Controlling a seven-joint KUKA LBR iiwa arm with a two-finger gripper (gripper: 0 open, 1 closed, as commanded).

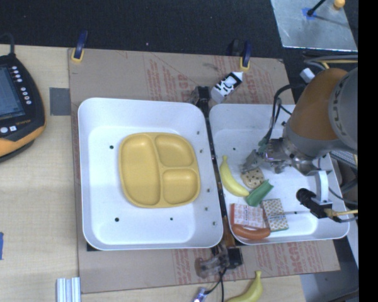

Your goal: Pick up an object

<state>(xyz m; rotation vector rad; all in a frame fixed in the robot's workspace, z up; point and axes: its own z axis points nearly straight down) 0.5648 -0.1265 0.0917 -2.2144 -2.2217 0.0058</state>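
Note:
The right bin (305, 226) holds a yellow banana (230, 178), a brown cookie (254, 180), a green piece (259, 194), a red-and-white packet (247, 216), a checked packet (276, 214) and a red sausage (251, 233). My gripper (257, 163) hangs low over the bin's middle, just above the cookie and right of the banana's top end. The grey wrist and the orange band (315, 109) cover the bin's right half. I see nothing clearly held.
In the left bin (88, 168) lies a yellow divided plate (159, 168). A teach pendant (9, 106) rests on the bench at far left. A second banana (249, 289) lies below the bins, and a black-and-white item (227, 85) lies above them.

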